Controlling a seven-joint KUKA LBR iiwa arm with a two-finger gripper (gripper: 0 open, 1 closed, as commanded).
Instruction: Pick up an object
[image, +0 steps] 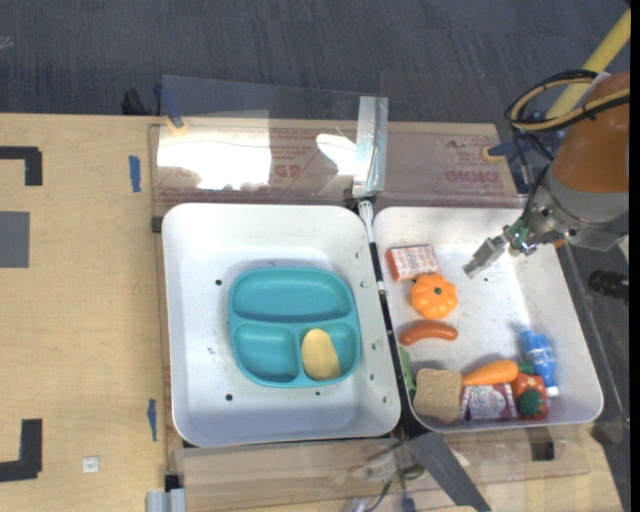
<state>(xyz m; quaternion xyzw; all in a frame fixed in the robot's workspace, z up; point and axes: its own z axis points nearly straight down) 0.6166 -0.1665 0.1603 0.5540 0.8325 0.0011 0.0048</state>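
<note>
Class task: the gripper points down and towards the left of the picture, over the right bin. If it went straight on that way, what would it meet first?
Probably the red-and-white packet, just ahead of the gripper. Depth is unclear from above, so it might reach the bare floor of the right bin first.

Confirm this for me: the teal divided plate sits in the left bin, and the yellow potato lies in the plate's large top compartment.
Not quite. The teal divided plate does sit in the left bin, but the yellow potato lies in the plate's lower right compartment, not the large top one. The camera view shows this.
</note>
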